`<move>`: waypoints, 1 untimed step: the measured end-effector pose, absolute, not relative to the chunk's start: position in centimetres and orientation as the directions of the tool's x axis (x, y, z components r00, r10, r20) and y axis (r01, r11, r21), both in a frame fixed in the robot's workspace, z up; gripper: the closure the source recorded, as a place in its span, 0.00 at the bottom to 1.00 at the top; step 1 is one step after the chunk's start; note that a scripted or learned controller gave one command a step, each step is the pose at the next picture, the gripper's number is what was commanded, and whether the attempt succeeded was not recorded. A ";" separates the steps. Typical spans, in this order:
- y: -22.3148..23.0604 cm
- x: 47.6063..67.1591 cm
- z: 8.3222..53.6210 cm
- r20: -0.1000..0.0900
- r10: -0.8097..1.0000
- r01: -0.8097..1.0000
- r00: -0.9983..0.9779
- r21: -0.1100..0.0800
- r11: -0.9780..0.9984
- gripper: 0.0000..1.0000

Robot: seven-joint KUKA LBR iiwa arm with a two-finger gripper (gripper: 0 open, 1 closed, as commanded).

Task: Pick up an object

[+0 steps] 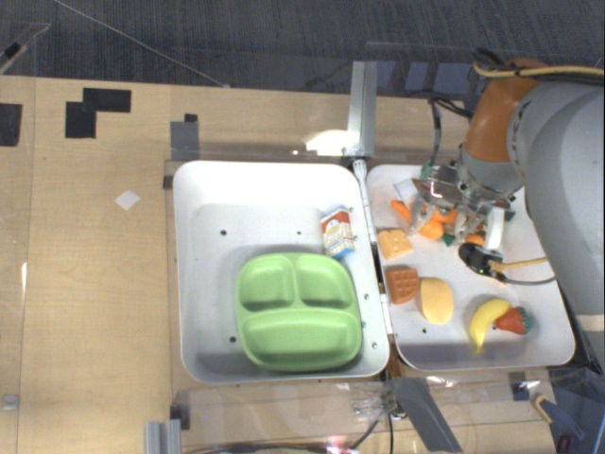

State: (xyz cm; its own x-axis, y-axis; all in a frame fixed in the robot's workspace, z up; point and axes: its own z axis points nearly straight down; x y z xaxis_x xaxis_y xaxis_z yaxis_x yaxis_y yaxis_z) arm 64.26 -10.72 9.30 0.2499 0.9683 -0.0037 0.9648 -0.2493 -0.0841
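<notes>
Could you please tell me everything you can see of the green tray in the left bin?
The green tray is a light green, rounded-rectangle plate that looks like moulded plastic. It has three compartments: two smaller ones along its far side and one wide one along its near side. It lies flat, right way up, in the near right part of the left bin, close to the bin's right wall. Nothing lies in its compartments. A small food packet sits just beyond its far right corner; whether the two touch cannot be told.
</notes>
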 end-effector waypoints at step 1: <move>-3.1 63.3 18.2 0.000 0.969 0.969 0.247 -0.002 -0.247 1.00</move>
